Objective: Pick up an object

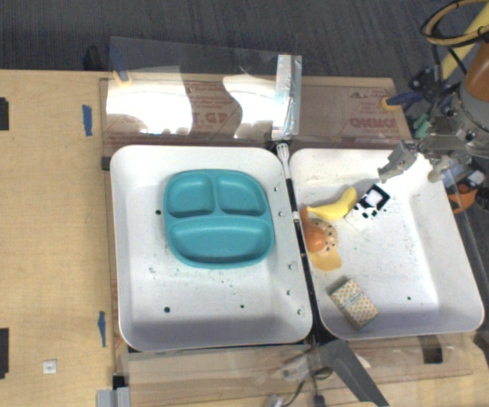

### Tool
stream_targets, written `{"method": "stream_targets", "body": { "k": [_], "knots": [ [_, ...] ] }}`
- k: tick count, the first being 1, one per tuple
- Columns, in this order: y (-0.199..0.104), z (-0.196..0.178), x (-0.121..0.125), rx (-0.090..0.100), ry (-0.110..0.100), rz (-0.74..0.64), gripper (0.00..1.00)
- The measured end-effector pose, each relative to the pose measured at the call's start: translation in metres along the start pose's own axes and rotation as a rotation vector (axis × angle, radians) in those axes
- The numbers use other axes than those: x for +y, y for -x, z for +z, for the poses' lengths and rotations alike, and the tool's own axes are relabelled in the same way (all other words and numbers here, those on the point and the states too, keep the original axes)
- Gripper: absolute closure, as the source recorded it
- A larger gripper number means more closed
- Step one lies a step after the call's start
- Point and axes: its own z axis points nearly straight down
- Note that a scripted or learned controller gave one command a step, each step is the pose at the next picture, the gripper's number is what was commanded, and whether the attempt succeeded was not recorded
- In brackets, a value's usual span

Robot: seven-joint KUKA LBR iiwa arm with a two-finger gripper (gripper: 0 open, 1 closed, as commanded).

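The grey two-finger gripper (pixel 415 161) hangs with its fingers spread apart and nothing between them over the far right part of the shallow white right bin (pixel 430 270). In that bin, a yellow plastic banana (pixel 336 205) lies beside a black-and-white checkered tag (pixel 371 202), an orange round fruit (pixel 319 238) sits near the left wall and a small patterned cardboard box (pixel 353 302) rests toward the front, while a teal divided plastic plate (pixel 219 217) lies in the white left bin (pixel 142 295)

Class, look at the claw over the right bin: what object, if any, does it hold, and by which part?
Nothing is held. The claw hangs open above the right bin, apart from the banana, with nothing between its fingers.
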Motion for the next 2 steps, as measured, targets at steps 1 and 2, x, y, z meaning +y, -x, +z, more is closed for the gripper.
{"method": "stream_targets", "body": {
  "k": [1, 2],
  "knots": [
    [-0.038, 0.131, -0.029, 0.002, -0.013, -0.066, 0.0],
    [-0.034, 0.168, 0.026, -0.002, 0.004, -0.013, 0.0]
  ]
}}
